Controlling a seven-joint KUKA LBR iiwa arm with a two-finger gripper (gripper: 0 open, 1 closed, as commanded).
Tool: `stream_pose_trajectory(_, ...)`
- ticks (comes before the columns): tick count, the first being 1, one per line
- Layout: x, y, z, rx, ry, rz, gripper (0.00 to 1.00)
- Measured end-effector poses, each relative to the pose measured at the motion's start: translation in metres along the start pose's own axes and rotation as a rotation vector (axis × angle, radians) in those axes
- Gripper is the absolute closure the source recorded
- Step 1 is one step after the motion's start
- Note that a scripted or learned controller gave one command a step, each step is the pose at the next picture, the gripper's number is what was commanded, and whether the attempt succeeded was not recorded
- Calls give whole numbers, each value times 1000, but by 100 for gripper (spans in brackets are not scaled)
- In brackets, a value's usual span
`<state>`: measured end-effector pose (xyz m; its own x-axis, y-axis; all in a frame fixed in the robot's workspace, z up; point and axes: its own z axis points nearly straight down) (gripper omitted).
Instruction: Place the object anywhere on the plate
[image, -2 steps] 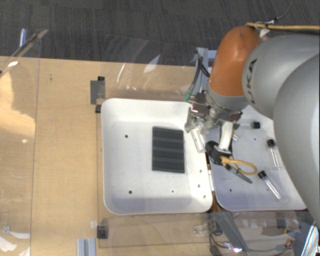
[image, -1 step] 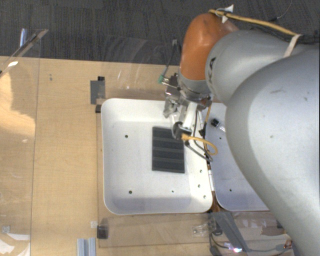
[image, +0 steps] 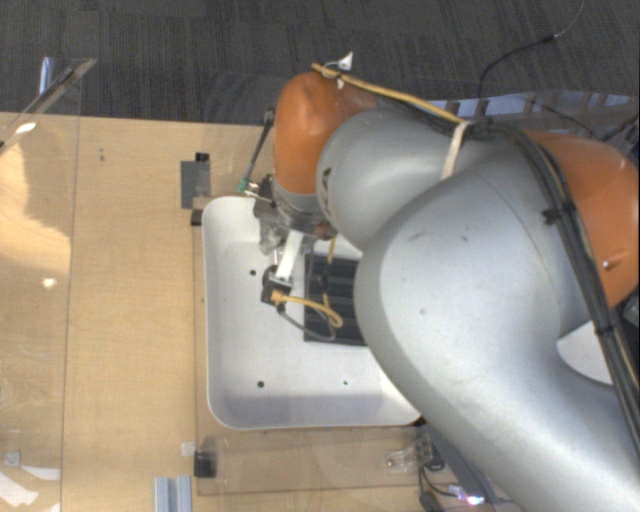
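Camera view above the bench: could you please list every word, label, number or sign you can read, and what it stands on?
None can be read. The grey and orange robot arm, the shallow white plastic bin, the black ribbed flat object and the pale wooden bench bear no legible text.

One shallow white plastic bin (image: 240, 385) is lying in clear sight, with one flat black ribbed rectangular slab (image: 342, 288) resting inside it. Two small black clamps (image: 197, 180) (image: 205, 463) are sitting by its left corners. One grey-and-orange arm (image: 480, 300) is reaching over.
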<state>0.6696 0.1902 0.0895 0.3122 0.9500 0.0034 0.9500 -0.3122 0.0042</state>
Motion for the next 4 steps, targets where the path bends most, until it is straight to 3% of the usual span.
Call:
stream_pose_trajectory(1, 21, -84, -37, 3, 0, -363, 100)
stream_pose_trajectory(2, -17, -153, -3, -9, 8, -288, 100)
stream_pose_trajectory(3, -42, -157, -19, 2, 1, -821, 100)
stream_pose_trajectory(4, -5, -105, -114, -2, 1, -1060, 100)
